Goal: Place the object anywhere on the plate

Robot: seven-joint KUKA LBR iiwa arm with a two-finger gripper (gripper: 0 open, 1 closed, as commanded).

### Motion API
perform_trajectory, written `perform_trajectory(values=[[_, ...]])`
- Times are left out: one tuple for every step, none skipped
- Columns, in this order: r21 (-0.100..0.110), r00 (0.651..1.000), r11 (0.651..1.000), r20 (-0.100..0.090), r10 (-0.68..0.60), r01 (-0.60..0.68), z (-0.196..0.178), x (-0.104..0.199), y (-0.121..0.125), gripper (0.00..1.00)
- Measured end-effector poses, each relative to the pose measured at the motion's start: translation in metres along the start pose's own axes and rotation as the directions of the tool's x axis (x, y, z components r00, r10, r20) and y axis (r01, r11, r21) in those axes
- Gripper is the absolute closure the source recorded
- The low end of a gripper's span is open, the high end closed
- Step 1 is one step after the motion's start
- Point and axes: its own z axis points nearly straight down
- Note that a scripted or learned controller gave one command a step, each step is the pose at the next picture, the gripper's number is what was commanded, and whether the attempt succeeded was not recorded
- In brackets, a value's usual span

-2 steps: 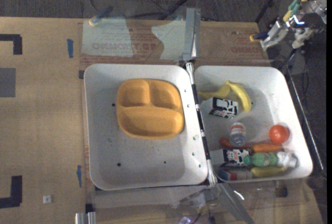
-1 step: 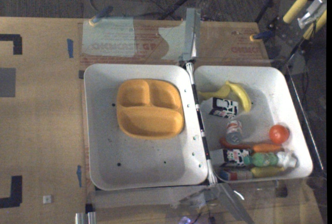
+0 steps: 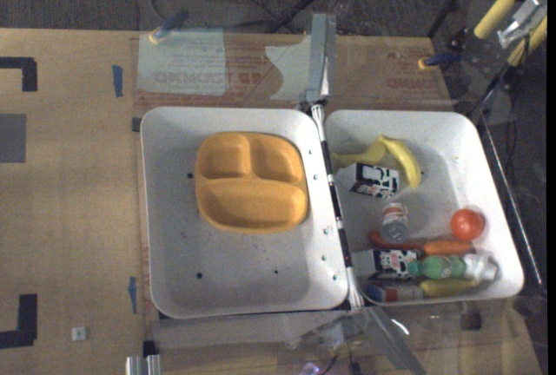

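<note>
wooden bench [image 3: 69, 191] far left, with black tape marks and a few bits of blue tape on it.

left bin [image 3: 165, 278]: holds just the orange three-compartment plate [image 3: 252, 182], lying flat in the upper middle, two small sections at the back and one wide one at the front. nothing on the plate, task not done yet.

right bin [image 3: 495, 182]: all candidate objects are in here, well apart from the plate and across the wall between the bins.
- banana [image 3: 395, 154] at the back left, curving toward the centre
- small black-and-white carton [image 3: 375, 180] just in front of the banana, touching or nearly touching it
- small clear bottle [image 3: 394, 221] near the middle
- red-orange ball-shaped item [image 3: 467, 224] toward the right, apart from the rest
- front cluster packed tight: a carrot [image 3: 447, 248], a second black-and-white carton [image 3: 391, 261], a green bottle [image 3: 447, 267] lying on its side, and a yellowish item [image 3: 434, 286] along the front wall. can't make out exactly what that last one is.

which of these is the target object, can't tell; none is on the plate.

my claw: can't tell its state from this view, open or closed.
</note>
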Motion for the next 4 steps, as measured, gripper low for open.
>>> perform_trajectory(values=[[0.003, 0.993, 0.993, -0.003, -0.121, 0.121, 0.0177, -0.0036, -0.0171, 0.0], [0.003, 0.993, 0.993, -0.003, -0.121, 0.121, 0.0176, -0.0033, -0.0169, 0.0], [0.003, 0.993, 0.993, -0.003, -0.121, 0.121, 0.0176, -0.0033, -0.0169, 0.0], [0.003, 0.993, 0.993, -0.003, -0.121, 0.121, 0.0176, -0.0033, -0.0169, 0.0]])
